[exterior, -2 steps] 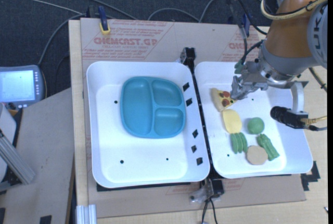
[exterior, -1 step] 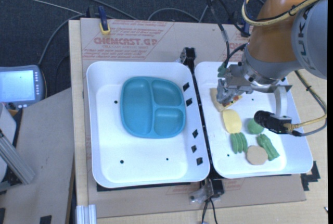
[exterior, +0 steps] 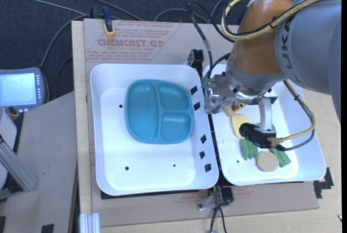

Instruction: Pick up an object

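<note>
Lying partly hidden under wrist [exterior: 245, 83]: yellow obj [exterior: 238, 125].

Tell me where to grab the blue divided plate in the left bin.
Probably the rim nearest the arm, from straight above. The blue plate lies flat in the left bin with bare floor around it, so one finger could drop inside a compartment and one outside the raised edge.
</note>
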### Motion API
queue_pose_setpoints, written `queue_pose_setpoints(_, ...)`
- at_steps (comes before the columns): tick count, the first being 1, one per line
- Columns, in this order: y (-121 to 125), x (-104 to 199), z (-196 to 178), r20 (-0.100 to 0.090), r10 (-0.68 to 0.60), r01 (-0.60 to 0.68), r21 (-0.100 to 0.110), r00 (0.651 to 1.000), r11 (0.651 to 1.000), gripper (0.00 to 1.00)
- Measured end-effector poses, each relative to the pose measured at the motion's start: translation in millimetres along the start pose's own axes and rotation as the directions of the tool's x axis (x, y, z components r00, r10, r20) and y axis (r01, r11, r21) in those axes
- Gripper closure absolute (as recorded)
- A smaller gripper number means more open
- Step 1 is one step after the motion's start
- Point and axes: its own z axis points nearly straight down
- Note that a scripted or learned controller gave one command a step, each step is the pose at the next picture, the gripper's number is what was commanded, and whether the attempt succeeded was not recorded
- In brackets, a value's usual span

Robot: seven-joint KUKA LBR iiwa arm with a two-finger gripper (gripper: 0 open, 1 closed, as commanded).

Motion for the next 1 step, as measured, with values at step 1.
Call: queue_pose_setpoints(1,3.7,44.7,0.7,0.001,0.001,-0.001,-0.005,1.0,1.0,1.0)
